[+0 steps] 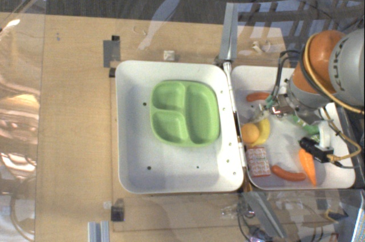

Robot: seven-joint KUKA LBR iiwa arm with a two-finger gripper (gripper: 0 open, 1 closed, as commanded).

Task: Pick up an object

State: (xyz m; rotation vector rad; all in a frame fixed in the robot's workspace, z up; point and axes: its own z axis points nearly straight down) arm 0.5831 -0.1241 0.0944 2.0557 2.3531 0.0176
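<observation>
Two white bins sat side by side on the counter. Left bin held a green divided plate, three compartments, lying flat near the bin's middle. Right bin held the small stuff: an orange ball touching a yellow banana-like piece at the left wall, a pink patterned packet just nearer than those, a red sausage along the near edge, a carrot beside it to the right, and another red sausage at the far left corner.

Arm came in from the right, orange band above the wrist, hanging over the right bin. Claw sat low over the bin floor, just right of the banana piece and near the far sausage. Couldn't tell how far it was parted, and nothing visibly gripped in it. Cables trailed over the right side of that bin.
</observation>
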